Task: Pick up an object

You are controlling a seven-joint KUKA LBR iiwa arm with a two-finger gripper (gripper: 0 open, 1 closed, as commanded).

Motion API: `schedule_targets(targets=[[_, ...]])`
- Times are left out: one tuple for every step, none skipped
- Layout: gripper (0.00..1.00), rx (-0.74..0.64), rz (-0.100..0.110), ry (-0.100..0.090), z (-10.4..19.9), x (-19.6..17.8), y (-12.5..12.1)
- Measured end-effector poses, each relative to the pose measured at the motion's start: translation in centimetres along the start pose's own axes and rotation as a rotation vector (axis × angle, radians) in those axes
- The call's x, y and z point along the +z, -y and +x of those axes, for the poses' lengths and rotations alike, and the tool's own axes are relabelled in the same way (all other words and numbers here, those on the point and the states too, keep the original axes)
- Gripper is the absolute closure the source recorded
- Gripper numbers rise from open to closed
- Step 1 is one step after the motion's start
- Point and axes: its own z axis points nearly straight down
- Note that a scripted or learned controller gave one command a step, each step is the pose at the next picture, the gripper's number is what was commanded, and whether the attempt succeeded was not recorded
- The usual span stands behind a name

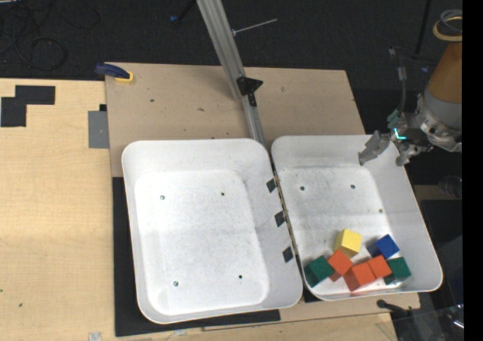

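Observation:
Several coloured cubes lie bunched in the near right corner of the right bin (324,181): a yellow cube (349,241), a blue cube (386,246), orange-red cubes (363,274) and green cubes (318,269). My gripper (389,152) hangs over the bin's far right rim, well behind the cubes and apart from them. Its fingers (372,149) are spread open and nothing sits between them.
The left bin (196,219) lies beside the right one, joined by black clips (278,218). A slanted aluminium post (226,45) rises behind the gap between the bins. A blue and yellow clamp (115,72) rests at the bench's far left corner.

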Motion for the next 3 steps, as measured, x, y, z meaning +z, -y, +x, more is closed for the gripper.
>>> schedule_targets(targets=[[0.00,-0.004,-0.004,0.002,0.0,-0.3,-0.1],[0.00,-0.001,0.001,0.000,0.0,6.1,-0.4],[0.00,-0.001,0.001,-0.001,0.8,11.2,0.3]])
